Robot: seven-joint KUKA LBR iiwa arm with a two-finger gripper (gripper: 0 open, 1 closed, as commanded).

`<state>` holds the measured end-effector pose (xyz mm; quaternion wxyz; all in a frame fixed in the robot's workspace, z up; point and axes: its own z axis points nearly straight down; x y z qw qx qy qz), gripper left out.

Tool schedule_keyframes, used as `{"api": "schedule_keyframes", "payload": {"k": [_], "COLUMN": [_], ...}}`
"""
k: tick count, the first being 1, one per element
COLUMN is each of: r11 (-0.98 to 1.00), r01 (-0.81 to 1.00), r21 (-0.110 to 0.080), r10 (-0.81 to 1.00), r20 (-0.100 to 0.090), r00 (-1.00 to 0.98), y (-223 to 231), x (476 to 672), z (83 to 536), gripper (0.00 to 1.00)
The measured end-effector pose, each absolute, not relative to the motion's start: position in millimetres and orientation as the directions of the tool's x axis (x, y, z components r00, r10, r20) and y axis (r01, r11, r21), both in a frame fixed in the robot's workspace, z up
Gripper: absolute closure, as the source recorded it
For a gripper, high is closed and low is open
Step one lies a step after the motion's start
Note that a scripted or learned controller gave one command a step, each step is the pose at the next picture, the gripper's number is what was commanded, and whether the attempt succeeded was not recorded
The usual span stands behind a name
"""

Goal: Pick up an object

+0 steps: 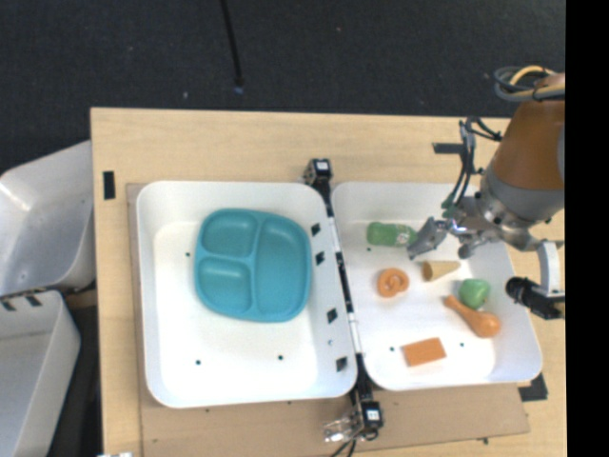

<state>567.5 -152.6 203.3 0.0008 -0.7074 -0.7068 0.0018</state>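
Camera view looks down on the wooden surface [238, 146], where the gripper [447, 239] hangs over the right bin [514, 360] with its two fingers spread fairly wide and nothing between them. Just beside the near finger, toward the bin divider, lies a green cylinder-shaped toy [388, 233]; directly below the gripper sits a small tan wedge [440, 270], and a little further toward the divider an orange round piece [391, 282]. Past the wedge, away from the gripper, are a green ball-like piece [474, 291] touching an orange carrot-shaped toy [476, 319], and beyond those a flat orange block [423, 352]. The step in hand looks like choosing and closing on a target, and the wedge or the green cylinder seem the nearest candidates. A good grasp would probably centre the open fingers over one piece alone, turned so they straddle its narrow side, before descending. The items stand apart, so there is room for the fingers, though the cylinder lies close to the bin's far wall. The left bin [162, 369], well away from the gripper, carries a teal divided plate [254, 263].
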Motion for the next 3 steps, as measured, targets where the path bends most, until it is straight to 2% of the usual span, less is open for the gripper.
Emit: {"api": "schedule_keyframes", "payload": {"k": [1, 2, 3], "r11": [-0.002, -0.003, -0.007], "r01": [1.0, 1.0, 1.0], "r21": [-0.003, -0.003, 0.004], "r10": [1.0, 1.0, 1.0], "r20": [-0.002, -0.001, -0.001], "r00": [0.002, 0.003, 0.007], "y": [-153, -153, -154], "x": [565.0, 562.3, 564.0], "z": [161, 98, 113], "gripper": [0.0, 0.0, 1.0]}}
